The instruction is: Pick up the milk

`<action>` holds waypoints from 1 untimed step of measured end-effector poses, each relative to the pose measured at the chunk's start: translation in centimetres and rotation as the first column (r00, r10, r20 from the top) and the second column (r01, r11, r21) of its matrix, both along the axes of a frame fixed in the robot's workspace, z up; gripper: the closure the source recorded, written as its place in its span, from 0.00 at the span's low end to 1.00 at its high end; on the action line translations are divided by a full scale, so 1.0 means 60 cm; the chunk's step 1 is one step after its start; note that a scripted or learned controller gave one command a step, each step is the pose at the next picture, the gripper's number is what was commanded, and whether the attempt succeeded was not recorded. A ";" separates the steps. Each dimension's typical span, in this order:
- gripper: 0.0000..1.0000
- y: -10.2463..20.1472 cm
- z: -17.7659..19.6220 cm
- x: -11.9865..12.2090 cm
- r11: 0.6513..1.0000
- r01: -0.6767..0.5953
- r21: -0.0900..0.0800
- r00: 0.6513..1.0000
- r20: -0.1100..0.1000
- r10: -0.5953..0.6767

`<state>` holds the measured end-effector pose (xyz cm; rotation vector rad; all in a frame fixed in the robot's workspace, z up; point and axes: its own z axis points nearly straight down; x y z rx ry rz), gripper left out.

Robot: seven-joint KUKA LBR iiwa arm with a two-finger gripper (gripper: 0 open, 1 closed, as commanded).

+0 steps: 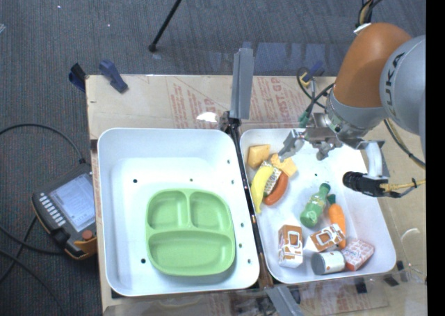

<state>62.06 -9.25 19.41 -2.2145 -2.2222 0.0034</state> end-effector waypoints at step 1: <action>0.00 -0.015 -0.044 -0.118 0.987 0.161 0.000 0.987 -0.002 -0.161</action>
